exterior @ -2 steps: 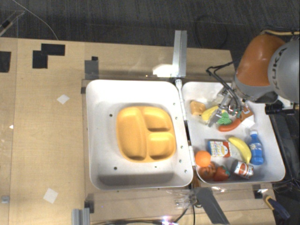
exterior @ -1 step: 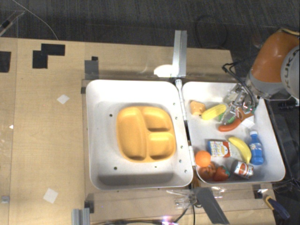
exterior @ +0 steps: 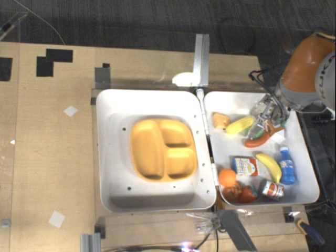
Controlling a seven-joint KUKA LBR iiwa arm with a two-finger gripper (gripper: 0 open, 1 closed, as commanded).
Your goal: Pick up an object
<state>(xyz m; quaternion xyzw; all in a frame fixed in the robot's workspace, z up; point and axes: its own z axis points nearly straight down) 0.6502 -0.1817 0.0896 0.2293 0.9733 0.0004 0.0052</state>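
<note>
- The claw (exterior: 268, 115) hangs low in the back part of the right bin (exterior: 304, 156), just above the red pepper (exterior: 264, 135); whether it is released or clenched I cannot tell, as the metal parts blur together, and nothing can be seen held in it.
- The likeliest target is that red pepper, lying directly under the claw with the corn cob (exterior: 239, 125) touching or just beside it on the side toward the left bin (exterior: 110, 140).
- Risk, as I judge it: the pepper and the corn cob crowd each other, so a closing claw may catch both, or push one aside and come up with nothing.
- The pepper looks smooth and curved; a pinch off its middle could let it slip out.
- Farther from the claw, toward the front of the right bin, lie the banana (exterior: 269, 165), the blue bottle (exterior: 286, 166), the small carton (exterior: 244, 166), the orange (exterior: 227, 177) and the can (exterior: 272, 189); they are well apart from the claw and unlikely to be disturbed.
- The yellow tray (exterior: 163, 148) sits in the left bin, out of play.
</note>
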